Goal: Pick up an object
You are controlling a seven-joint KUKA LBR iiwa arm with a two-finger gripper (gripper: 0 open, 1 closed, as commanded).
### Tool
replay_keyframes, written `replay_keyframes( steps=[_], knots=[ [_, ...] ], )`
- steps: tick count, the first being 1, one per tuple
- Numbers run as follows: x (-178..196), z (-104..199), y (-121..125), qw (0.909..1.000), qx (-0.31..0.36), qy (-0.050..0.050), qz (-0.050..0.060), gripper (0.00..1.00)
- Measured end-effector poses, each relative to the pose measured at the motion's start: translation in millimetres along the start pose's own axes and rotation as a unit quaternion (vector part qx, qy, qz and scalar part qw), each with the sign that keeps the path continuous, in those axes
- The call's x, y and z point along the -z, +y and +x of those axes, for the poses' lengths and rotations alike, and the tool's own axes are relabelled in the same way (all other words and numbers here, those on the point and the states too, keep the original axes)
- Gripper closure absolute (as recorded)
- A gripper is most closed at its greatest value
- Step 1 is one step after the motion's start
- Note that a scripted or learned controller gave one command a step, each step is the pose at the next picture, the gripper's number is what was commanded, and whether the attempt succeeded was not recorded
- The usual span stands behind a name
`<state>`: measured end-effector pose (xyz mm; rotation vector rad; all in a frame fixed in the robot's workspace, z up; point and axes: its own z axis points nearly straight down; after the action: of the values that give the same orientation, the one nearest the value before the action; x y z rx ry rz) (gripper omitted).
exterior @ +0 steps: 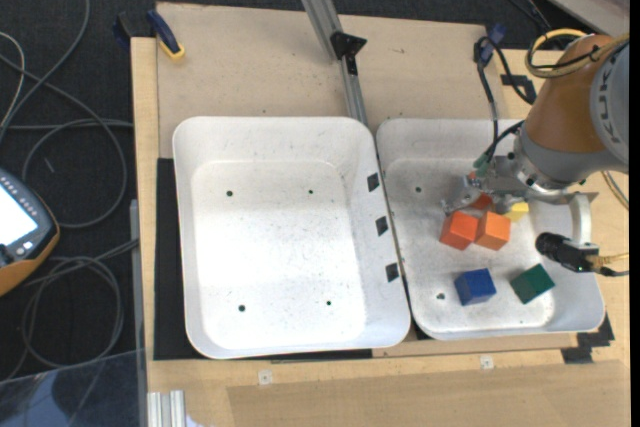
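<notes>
The right bin (425,310) holds two orange blocks side by side, one (460,231) on the left and one (494,232) on the right. A blue cube (475,286) and a green cube (532,283) lie nearer the front. A small yellow piece (516,209) and a reddish bit (485,202) sit just behind the orange blocks. My gripper (476,186) hangs low over the bin, directly behind the orange blocks and close to them. The arm's grey and orange body (566,130) covers the bin's back right part.
The left bin (270,235) lies beside the right one, with a row of black clips (381,225) along the shared edge. A metal pole (320,0) slants up from the bench's back. Cables lie on the floor at left.
</notes>
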<state>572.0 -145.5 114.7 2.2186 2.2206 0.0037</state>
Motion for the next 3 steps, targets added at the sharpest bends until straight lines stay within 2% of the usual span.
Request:
replay_keyframes(
  steps=[1,3],
  knots=[
    [9,0,0,1.0,0.0,0.0,0.0,1.0],
    [131,8,-7,1.0,0.001,-0.001,-0.002,1.0]
  ],
)
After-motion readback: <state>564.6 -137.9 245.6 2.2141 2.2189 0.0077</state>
